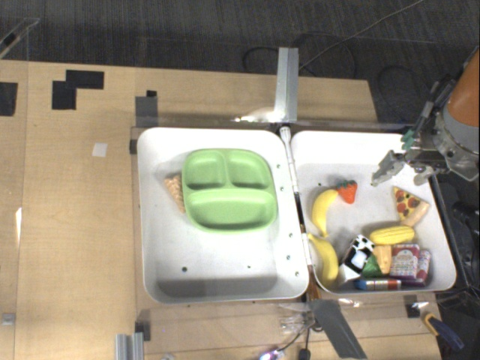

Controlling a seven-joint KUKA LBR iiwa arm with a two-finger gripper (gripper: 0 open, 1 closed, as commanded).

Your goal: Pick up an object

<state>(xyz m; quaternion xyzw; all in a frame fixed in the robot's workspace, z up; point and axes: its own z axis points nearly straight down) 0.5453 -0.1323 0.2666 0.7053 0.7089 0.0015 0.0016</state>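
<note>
1. Camera view looks down on two white bins set side by side on a wooden bench, the left bin (pixel 150 223) and the right bin (pixel 330 152).
2. The arm (pixel 461 118) comes in from the right edge, and its gripper (pixel 403 169) hangs over the upper right part of the right bin.
3. The two fingers stand spread apart, one toward the left at (pixel 382 169) and the other to its right, with nothing between them.
4. A pizza slice (pixel 409 205) lies on the bin floor just below and slightly right of the gripper, near it but outside the gap between the fingers.
5. A strawberry (pixel 346 192) lies to the left of the gripper and a little lower, well apart from the fingers.
6. One banana (pixel 322 210) curves beside the strawberry, touching it; a second banana (pixel 326 257) lies below, along the bin's left wall.
7. In the lower right corner of that bin sits a cluster: a yellow corn-like piece (pixel 391 235), a black-and-white checkered item (pixel 360 252), a red packet (pixel 409 263) and a red and blue marker (pixel 381 283).
8. The left bin holds a green divided plate (pixel 227 188), with a tan waffle-like piece (pixel 174 191) partly under its left edge.
</note>
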